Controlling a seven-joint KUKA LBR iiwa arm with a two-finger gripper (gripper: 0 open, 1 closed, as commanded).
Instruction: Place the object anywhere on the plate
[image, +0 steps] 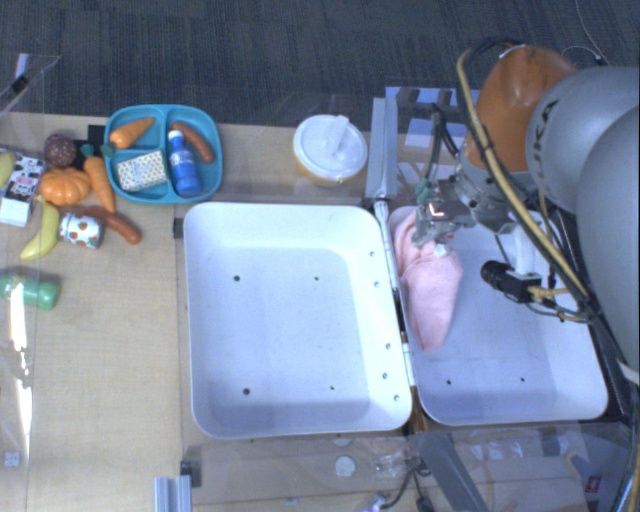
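Note:
A soft pink object lies along the left side of the right white bin, close against its left wall. My gripper is down over the top end of the pink object, and the grey arm with its orange band fills the upper right. The teal divided plate sits outside the bins on the wooden bench at the upper left. It holds a toy carrot, a blue bottle, a sausage and a small patterned block.
The left white bin lies between the plate and the right bin. A white lidded cup stands behind the bins. Left of the plate lie several toy foods: a pumpkin, a banana and a can.

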